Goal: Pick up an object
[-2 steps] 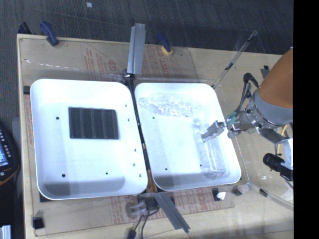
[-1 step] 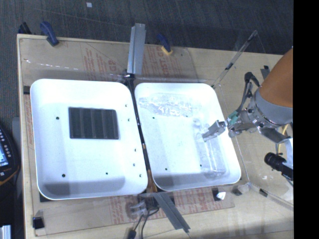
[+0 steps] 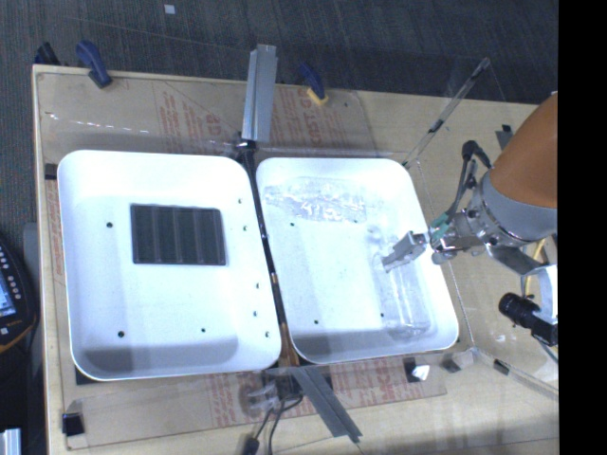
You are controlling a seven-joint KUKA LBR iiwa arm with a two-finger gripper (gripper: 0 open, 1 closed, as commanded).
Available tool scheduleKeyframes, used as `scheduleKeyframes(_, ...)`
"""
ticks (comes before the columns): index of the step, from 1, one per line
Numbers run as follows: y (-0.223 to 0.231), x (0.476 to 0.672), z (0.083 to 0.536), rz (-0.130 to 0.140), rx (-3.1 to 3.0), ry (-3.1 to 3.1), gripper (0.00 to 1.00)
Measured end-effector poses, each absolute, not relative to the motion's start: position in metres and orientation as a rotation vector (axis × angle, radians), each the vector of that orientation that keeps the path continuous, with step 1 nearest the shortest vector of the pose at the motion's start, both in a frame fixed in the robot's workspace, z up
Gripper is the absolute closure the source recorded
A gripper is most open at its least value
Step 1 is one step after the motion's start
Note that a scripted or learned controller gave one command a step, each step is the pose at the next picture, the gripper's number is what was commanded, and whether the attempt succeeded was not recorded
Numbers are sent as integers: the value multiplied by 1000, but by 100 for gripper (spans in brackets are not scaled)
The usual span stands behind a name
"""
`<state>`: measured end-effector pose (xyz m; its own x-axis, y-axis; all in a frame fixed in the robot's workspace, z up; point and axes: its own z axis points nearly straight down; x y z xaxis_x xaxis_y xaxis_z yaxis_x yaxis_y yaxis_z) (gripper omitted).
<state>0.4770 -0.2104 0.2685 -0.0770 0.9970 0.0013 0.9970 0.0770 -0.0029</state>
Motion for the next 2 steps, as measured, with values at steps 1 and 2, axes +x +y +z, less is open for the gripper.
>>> scheduleKeyframes(1,-210,477,266,2,-2117,-2315,0)
scheduleKeyframes(2,-211,477,271,2,-2100,-2337,0)
